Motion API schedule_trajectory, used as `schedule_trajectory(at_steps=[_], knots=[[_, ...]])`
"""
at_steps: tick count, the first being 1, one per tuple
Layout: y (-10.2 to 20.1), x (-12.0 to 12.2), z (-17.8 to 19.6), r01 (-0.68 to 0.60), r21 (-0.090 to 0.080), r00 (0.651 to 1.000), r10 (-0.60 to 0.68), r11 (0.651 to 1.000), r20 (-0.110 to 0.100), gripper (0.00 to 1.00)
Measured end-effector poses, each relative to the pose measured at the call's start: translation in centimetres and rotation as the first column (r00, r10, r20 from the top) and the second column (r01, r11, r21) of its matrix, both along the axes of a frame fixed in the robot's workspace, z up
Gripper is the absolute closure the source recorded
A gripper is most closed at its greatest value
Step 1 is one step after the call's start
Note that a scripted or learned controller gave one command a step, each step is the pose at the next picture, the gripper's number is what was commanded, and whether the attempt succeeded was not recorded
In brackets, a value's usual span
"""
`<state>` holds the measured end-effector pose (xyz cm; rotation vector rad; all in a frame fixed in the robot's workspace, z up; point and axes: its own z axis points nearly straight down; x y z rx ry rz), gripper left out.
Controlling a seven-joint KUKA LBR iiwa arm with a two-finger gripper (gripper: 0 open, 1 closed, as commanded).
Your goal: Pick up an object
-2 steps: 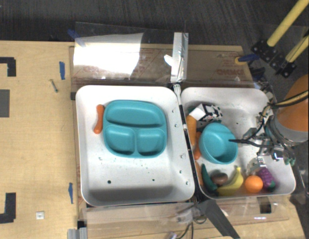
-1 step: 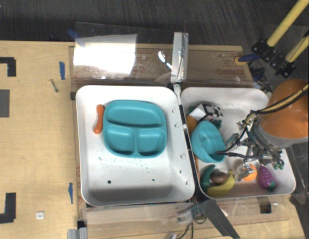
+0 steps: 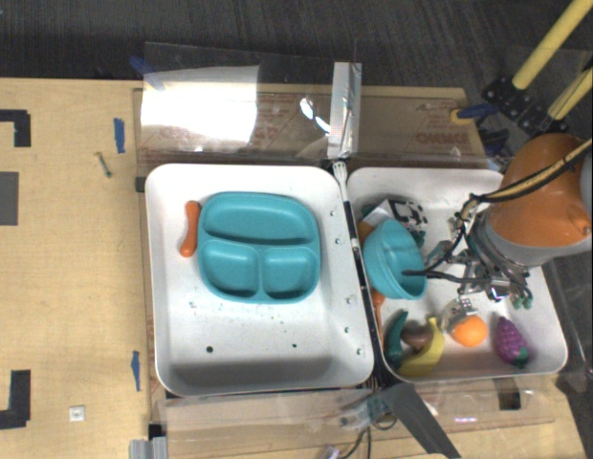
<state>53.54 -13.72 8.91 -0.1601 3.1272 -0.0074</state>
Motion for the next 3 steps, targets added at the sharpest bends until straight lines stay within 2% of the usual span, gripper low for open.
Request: schedule_trajectory(at_steps=[1, 2, 3], knots=[[4.3, -1.8, 0.1, 0.014, 0.002, 1.0, -0.014, 1.0, 0.003, 0.0], [4.0, 2.7, 0.0, -0.131, 0.0, 0.991, 0.131, 0.991, -0.001, 0.0], [4.5, 1.4, 0.0, -0.141, 0.001, 0.99, 0.141, 0.99, 0.002, 0.0]])
